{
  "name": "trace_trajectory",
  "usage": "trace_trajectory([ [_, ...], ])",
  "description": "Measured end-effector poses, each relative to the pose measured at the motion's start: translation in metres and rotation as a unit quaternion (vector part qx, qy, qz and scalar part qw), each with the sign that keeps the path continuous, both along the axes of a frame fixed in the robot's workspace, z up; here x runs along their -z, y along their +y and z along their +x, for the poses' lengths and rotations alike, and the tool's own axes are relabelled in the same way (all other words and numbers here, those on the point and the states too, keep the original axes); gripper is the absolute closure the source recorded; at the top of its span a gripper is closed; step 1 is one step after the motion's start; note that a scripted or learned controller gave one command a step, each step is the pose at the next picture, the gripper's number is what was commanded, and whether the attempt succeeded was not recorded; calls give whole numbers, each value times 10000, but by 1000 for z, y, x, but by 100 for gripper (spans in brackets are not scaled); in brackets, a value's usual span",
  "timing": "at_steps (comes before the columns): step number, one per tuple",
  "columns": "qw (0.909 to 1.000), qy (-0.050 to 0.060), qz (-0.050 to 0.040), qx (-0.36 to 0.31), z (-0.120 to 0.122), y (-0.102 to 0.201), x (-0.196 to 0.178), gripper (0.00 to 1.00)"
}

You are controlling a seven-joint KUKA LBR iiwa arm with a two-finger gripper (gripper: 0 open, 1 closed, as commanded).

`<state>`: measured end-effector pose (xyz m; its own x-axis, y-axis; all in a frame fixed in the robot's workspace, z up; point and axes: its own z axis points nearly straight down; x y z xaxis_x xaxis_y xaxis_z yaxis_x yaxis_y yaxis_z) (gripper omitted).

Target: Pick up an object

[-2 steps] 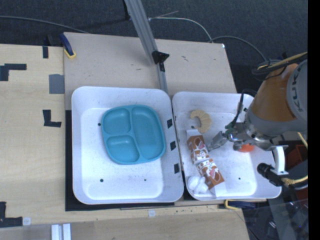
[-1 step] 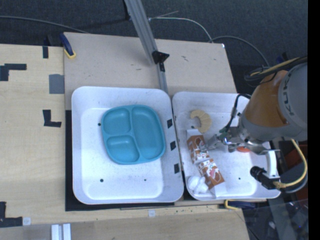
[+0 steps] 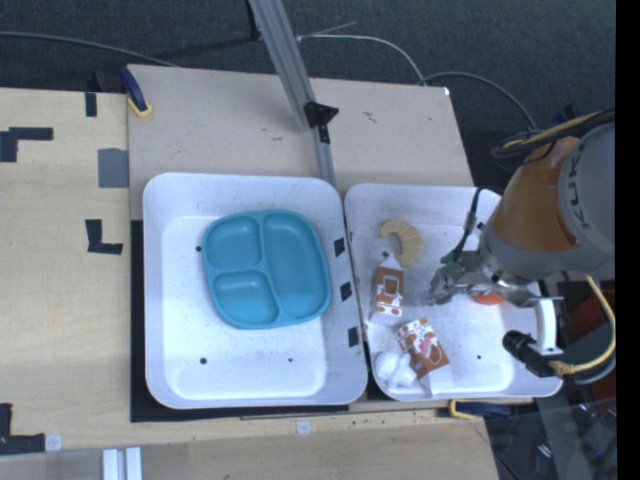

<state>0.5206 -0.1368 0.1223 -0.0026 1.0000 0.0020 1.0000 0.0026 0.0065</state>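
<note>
Plywood-looking bench top (image 3: 240, 118), pale tan, with a lighter wood panel on the left carrying a few dark tape marks. Dark carpet-ish floor runs behind it, with thin cables trailing across. A grey metal pole (image 3: 285, 48) slants down from the top and ends right where the two bins meet.

Left bin (image 3: 170, 368) holds a teal divided plate (image 3: 268, 266) with three compartments, sitting roughly in the middle. Right bin (image 3: 480, 368) has the clutter: a tan curved pastry-looking piece (image 3: 402, 238) near the top, an orange and white packet (image 3: 388, 290) just below it, a second reddish wrapped packet (image 3: 422, 346) lower down, and a small white lumpy thing (image 3: 398, 370) at the bottom left corner, touching that packet.

The arm (image 3: 545, 213) comes in from the right, orange band showing, and the gripper (image 3: 447, 280) sits low over the right half of the right bin. Can't honestly make out the tips well enough to call the gap between them. Nothing is visibly between them anyway. The orange and white packet is the nearest item, lying just to the gripper's left and apart from it; the pastry piece is up and left of it.
</note>
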Motion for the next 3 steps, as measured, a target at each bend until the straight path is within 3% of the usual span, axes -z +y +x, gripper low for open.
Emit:
trace_trajectory([
  [2, 10000, 11, -16, 4, 1, -5, -96, 100],
  [3, 10000, 38, -3, -16, 15, 37, -98, 100],
])
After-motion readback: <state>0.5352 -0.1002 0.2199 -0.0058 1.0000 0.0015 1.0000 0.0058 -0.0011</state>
